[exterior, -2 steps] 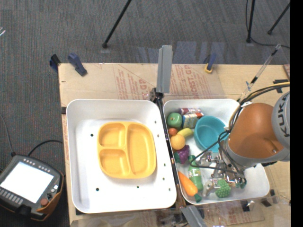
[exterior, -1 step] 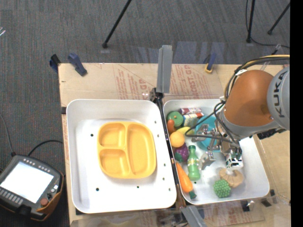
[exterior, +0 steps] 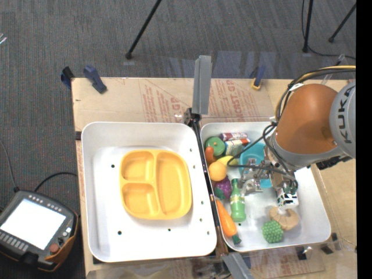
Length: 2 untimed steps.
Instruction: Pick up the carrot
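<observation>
Two white bins sit side by side on the table, and all the action is over the right bin (exterior: pixel 318 214). The carrot (exterior: pixel 226 219) lies along that bin's left wall near the front corner, orange body with a green tip pointing toward the front edge, just beside the green bottle (exterior: pixel 237 201) and below the purple toy (exterior: pixel 222 188). It rests on the bin floor, untouched. The gripper (exterior: pixel 254 179) hovers over the middle of the bin, close to the blue cup (exterior: pixel 253 154) and above the bottle's top, clearly apart from the carrot. Whether its fingers are spread or closed, I cannot tell; the metal parts blur together from this angle. Nothing shows between them. Over in the left bin (exterior: pixel 99 202) the yellow divided plate (exterior: pixel 156 183) lies flat. So, by my reading, the pick is not yet made: the approach to the carrot, the grasp and the lift all remain.
</observation>
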Available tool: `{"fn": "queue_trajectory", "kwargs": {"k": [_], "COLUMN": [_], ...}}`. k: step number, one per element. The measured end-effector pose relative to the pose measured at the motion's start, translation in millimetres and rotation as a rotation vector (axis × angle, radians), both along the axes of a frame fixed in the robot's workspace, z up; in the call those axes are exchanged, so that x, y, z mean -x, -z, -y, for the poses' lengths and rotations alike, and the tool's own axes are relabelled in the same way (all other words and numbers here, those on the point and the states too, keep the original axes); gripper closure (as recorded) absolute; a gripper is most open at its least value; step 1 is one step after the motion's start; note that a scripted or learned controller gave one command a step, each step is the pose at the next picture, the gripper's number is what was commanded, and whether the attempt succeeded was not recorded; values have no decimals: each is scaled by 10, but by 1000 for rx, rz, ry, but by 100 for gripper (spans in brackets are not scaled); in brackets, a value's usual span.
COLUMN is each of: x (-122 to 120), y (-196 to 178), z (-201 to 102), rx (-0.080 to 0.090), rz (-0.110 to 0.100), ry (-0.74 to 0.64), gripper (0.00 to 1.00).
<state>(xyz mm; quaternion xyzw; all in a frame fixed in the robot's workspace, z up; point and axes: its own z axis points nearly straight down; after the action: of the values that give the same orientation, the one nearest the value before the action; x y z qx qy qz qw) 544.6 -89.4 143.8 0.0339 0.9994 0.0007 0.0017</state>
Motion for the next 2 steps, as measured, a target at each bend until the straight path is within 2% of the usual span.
{"fn": "queue_trajectory", "kwargs": {"k": [1, 2], "x": [109, -779], "y": [-2057, -1828], "z": [754, 1203], "rx": [8, 1], "rz": [13, 1], "ry": [-168, -457], "gripper": [100, 100]}}
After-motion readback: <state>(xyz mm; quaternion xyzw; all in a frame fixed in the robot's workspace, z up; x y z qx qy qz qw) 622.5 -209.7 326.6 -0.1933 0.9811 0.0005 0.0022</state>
